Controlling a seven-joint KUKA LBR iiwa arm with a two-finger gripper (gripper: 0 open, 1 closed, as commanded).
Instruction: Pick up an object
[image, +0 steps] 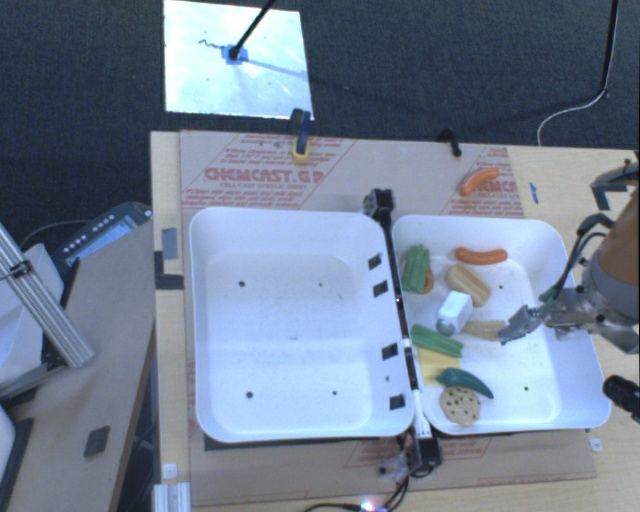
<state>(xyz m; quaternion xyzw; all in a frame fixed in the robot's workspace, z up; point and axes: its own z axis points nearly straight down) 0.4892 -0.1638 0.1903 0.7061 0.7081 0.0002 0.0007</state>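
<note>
The right bin (570, 385) holds several toy foods along its left side: a green vegetable (415, 267), an orange sausage (480, 256), a tan bun (469, 284), a white and grey bottle (453, 311), a light green piece (437, 342), a dark green pepper (466, 381) and a round cookie (460, 405). A flat tan piece (483, 328) lies right of the bottle. My gripper (517, 327) reaches in from the right, low over the middle of this bin. Its tip is just right of the flat tan piece. I see nothing held in it.
The left bin (290, 320) stands beside the right one, with a black hinged divider (395, 300) between them. A second orange sausage (479, 181) lies on the bench behind the right bin. A yellow and blue clip (300, 135) sits at the bench's far edge.
</note>
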